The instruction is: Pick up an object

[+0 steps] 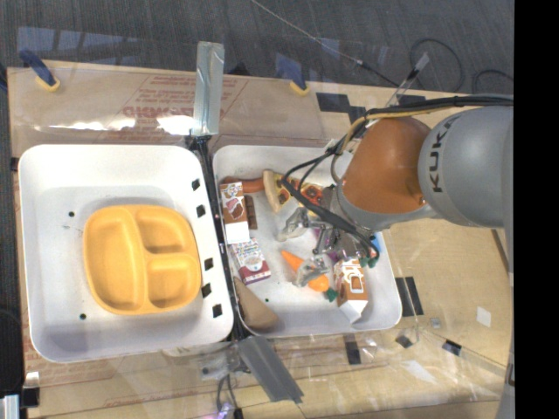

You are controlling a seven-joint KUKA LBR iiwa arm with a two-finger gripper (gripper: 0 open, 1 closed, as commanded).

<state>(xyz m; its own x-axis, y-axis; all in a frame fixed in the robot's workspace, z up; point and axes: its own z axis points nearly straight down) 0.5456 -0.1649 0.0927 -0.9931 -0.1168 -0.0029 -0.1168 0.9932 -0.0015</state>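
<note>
Nearest me, a brown wedge [253, 311] lies at the right bin's [384, 308] front edge. Behind it sit a small carton [351, 284], orange bits [293, 258] and snack packets [236, 225]. The gripper [321, 238] hangs low over this clutter; I can't tell its grip. In the left bin [35, 234] rests a yellow tray [140, 257].

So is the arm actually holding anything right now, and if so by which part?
Cannot be told. The gripper is down among the clutter in the right bin, but whether anything is grasped is not visible.
</note>
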